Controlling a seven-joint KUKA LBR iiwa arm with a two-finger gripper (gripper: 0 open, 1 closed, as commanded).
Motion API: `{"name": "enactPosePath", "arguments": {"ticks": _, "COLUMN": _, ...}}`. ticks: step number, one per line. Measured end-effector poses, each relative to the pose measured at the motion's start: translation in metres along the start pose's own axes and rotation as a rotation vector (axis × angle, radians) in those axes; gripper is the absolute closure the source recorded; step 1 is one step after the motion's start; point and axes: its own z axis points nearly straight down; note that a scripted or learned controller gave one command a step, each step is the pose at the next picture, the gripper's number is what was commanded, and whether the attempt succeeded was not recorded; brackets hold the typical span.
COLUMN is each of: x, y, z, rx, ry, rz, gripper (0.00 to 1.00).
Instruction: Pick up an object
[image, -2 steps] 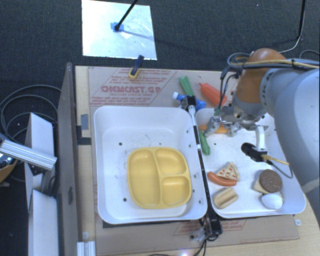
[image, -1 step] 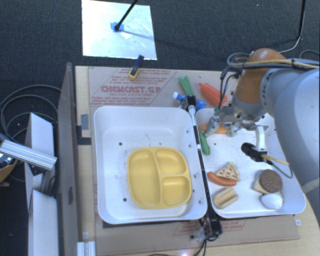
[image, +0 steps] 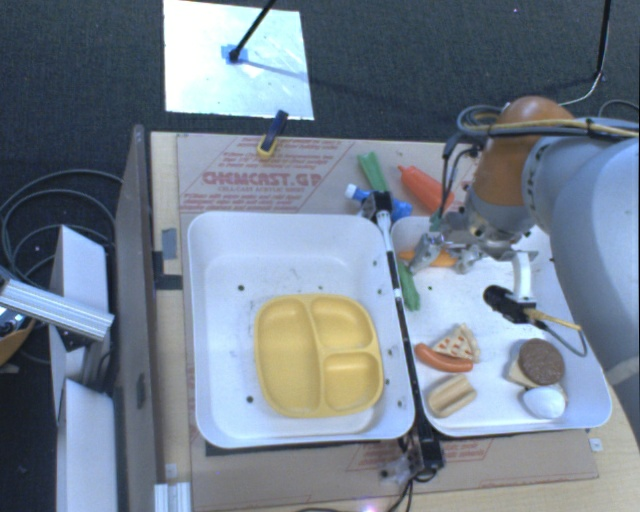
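Bread roll (image: 449, 396) and sausage (image: 443, 358) lie at right bin's (image: 598, 405) near edge, well below gripper (image: 455, 252), whose opening and contents cannot be told.

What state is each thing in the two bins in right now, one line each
yellow divided plate: flat in the left bin, right way up.
pizza slice: lying flat in the right bin.
hot dog: lying beside the pizza slice.
bun: lying on its side.
white egg: loose near the front corner.
brown cookie: lying flat.
gripper: low at the right bin's back; grip not discernible.
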Motion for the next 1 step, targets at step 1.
{"name": "enactPosePath", "arguments": {"ticks": 1, "x": 0.0001, "y": 0.0, "z": 0.0, "rx": 0.0, "ry": -0.001, "rz": -0.001, "gripper": 0.0}}
